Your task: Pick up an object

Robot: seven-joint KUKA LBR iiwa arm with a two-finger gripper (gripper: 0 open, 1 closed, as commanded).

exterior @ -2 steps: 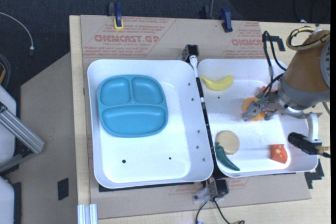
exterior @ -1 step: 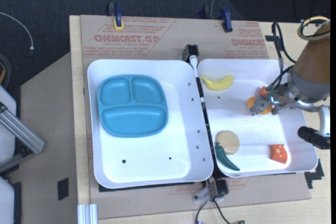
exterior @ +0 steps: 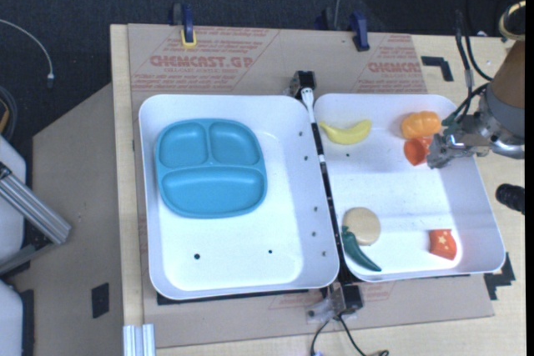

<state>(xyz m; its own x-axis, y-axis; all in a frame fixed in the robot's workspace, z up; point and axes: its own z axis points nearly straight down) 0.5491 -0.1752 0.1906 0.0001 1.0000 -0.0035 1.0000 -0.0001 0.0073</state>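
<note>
The right bin (exterior: pixel 400 192) holds a yellow banana (exterior: pixel 345 132), an orange pepper-like toy (exterior: pixel 420 124), a small red piece (exterior: pixel 415 151), a beige round item (exterior: pixel 362 225), a green chili (exterior: pixel 360 252) and a red strawberry-like piece (exterior: pixel 443 243). My gripper (exterior: pixel 440 151) hangs low at the bin's right side. It sits right beside the small red piece and just below the orange toy. Nothing is visibly held in it.
The left bin (exterior: pixel 238 258) carries a blue divided plate (exterior: pixel 212 167). A black strip with clips (exterior: pixel 317 150) runs between the two bins. The grey arm (exterior: pixel 509 108) comes in over the right bin's far right rim. Cables (exterior: pixel 467 54) trail behind it.
</note>
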